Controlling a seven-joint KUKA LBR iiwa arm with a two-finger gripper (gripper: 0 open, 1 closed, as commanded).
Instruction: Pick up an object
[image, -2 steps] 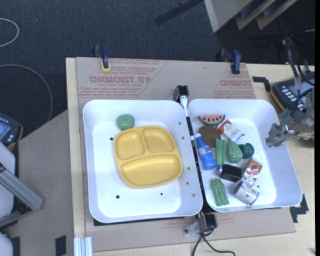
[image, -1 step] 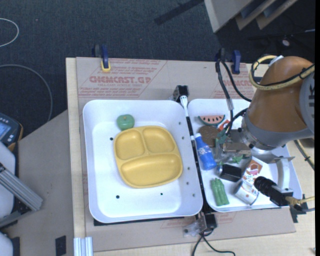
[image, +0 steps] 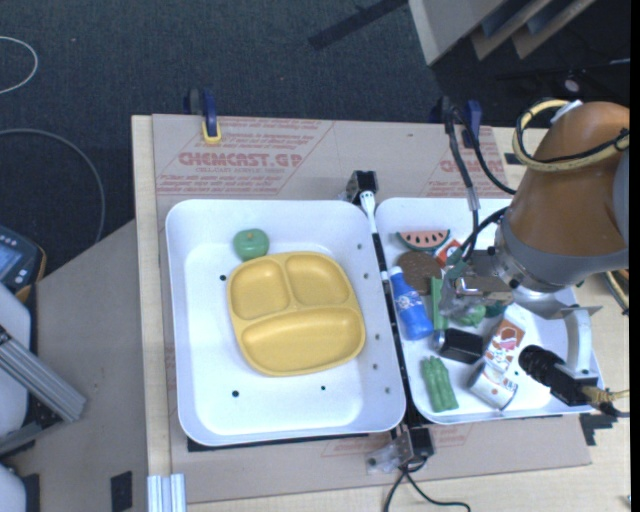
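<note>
My gripper (image: 466, 297) hangs low over the middle of the right bin (image: 520, 212), under the orange wrist. Around it lie a blue bottle (image: 408, 305) to its left, a brown round piece (image: 417, 268) and a watermelon slice (image: 423, 238) behind it, and a small black block (image: 462, 345) just in front of it. A green piece (image: 470, 313) peeks out right below the gripper. A green ridged stick (image: 438, 384) and a white carton (image: 499, 365) lie near the front wall.
The left bin (image: 195, 330) holds a yellow divided plate (image: 295, 312) and a green apple (image: 251, 242) at its back left. A black clip (image: 362, 184) sits where the bins meet at the rear.
</note>
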